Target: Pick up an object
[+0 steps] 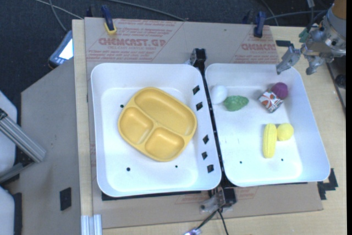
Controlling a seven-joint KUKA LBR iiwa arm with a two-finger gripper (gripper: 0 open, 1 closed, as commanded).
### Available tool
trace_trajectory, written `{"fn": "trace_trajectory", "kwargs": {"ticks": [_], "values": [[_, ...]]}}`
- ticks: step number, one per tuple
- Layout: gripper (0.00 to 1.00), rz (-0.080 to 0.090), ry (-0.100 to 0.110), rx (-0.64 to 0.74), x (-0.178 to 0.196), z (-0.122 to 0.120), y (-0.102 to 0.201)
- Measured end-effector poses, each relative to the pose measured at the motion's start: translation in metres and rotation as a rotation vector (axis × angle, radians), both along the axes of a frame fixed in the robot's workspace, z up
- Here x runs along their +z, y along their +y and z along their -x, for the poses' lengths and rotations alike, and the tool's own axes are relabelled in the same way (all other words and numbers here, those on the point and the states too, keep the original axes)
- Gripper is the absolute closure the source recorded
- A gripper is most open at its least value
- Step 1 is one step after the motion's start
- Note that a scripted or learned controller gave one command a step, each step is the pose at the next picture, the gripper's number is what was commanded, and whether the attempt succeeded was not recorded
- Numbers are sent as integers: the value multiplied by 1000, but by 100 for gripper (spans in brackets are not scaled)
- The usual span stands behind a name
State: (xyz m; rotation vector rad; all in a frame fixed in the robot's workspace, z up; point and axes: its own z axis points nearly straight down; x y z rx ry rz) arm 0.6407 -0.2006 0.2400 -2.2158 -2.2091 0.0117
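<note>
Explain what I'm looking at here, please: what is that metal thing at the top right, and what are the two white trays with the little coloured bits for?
You are looking down, at a slant, from one camera fixed above a workbench. The metal thing is the end of a robot arm, reaching in from the right. At its tip is a gripper, a two-finger claw; its fingers are spread open and hold nothing. It hangs over the far edge of the right bin.

The two white trays are shallow bins. The left bin holds a yellow divided plate. The right bin holds small toy-like things: a white ball, a green lump, a red and white piece touching a purple ball, and a yellow corn cob beside a yellow lump.

The robot's job is to pick up one of these.
</note>
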Motion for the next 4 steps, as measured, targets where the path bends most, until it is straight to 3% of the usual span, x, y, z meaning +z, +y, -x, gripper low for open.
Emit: {"fn": "trace_trajectory", "kwargs": {"ticks": [1,4], "values": [[0,3,-14,4,9,-3,1],[0,2,-8,4,-157,15,-2]]}}
